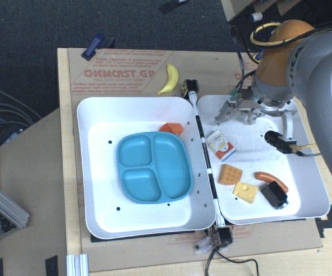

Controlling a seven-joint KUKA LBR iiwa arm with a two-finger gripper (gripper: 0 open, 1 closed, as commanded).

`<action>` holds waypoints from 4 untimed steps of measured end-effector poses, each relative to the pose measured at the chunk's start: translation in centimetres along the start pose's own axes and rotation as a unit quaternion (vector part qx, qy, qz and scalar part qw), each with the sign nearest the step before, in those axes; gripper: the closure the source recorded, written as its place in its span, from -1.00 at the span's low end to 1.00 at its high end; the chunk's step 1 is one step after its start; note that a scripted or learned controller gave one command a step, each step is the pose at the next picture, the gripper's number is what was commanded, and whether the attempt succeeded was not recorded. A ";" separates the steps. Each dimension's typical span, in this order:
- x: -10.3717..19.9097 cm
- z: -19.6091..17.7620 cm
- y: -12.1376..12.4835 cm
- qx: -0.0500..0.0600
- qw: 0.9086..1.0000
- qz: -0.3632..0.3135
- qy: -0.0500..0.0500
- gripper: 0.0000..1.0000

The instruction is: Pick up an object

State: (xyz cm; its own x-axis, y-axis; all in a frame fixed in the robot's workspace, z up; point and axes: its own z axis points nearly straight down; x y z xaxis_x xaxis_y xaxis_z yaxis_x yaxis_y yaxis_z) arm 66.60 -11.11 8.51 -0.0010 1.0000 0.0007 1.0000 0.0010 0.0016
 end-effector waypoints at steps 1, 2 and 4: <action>-1.5 0.1 -8.8 0.002 1.000 0.001 0.000 -1.00; -10.6 -0.1 -2.5 0.002 1.000 -0.001 0.004 -1.00; -10.8 -1.0 0.1 0.002 1.000 -0.002 0.002 1.00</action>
State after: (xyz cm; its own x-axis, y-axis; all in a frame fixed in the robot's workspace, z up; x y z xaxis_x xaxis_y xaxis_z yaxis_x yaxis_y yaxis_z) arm 66.75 -21.94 9.50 -0.0045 1.0000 0.0045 1.0000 0.0045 -0.0023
